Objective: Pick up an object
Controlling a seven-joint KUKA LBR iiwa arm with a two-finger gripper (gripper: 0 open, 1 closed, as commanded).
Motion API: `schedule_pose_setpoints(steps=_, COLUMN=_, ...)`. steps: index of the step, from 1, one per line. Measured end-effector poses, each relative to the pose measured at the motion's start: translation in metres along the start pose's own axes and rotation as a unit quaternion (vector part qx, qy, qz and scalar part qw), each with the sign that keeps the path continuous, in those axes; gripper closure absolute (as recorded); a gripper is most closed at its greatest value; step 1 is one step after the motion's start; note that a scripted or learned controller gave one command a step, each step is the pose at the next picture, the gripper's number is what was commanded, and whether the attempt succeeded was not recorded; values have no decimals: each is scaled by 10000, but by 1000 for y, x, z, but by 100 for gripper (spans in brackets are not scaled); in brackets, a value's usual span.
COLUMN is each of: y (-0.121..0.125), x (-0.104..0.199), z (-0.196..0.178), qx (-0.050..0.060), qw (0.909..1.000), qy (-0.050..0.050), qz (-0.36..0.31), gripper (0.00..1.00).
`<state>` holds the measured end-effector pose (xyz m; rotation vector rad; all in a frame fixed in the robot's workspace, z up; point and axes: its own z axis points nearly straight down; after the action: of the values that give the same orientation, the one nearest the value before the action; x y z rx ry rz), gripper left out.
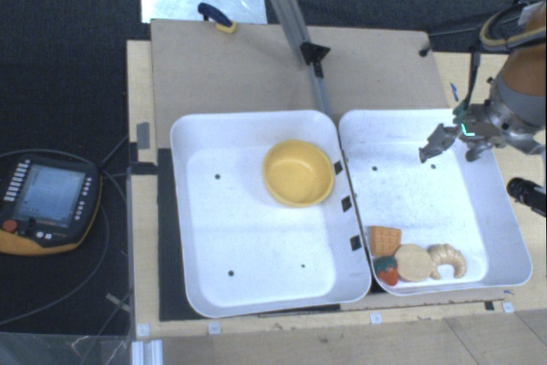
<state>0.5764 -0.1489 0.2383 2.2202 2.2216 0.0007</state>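
No brand, label or writing can be read anywhere; the screen of the teach pendant on the dark floor at the left is too small to make out.

Counted: 2 white bins, 1 yellow bowl, 4 small food-like items, 1 arm with 1 gripper, 1 pendant, 1 blue-and-yellow clamp at the far edge of the bench board, and 1 grey pole slanting down from the top to a black bracket just behind the bins.

The left bin holds the yellow bowl, upright, in its far right part, close to the wall shared with the other bin. The right bin holds the 4 small items clustered in its near left corner: a waffle-like orange square, a red piece with a bit of green beside it, a round tan biscuit, and a croissant. The biscuit touches the croissant and the red piece; the waffle sits just behind them.

The gripper hangs over the far part of the right bin, well apart from the cluster. Its 2 dark fingers appear spread, with nothing between them. The arm's orange band shows at the right edge.
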Motion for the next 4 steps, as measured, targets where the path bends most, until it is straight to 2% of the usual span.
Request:
schedule_pose_setpoints(steps=1, y=0, x=0, z=0, qx=0, qw=10000, qy=0, qz=0, gripper=0)
schedule_pose_setpoints(steps=2, y=0, x=-3, z=62, qx=24, qw=10000, qy=4, qz=4, gripper=0)
schedule_pose_setpoints(steps=3, y=-11, x=-5, z=113, qx=23, qw=10000, qy=4, qz=5, gripper=0)
schedule_pose_setpoints(steps=4, y=-12, x=-5, z=149, qx=14, qw=10000, qy=3, qz=1, gripper=0)
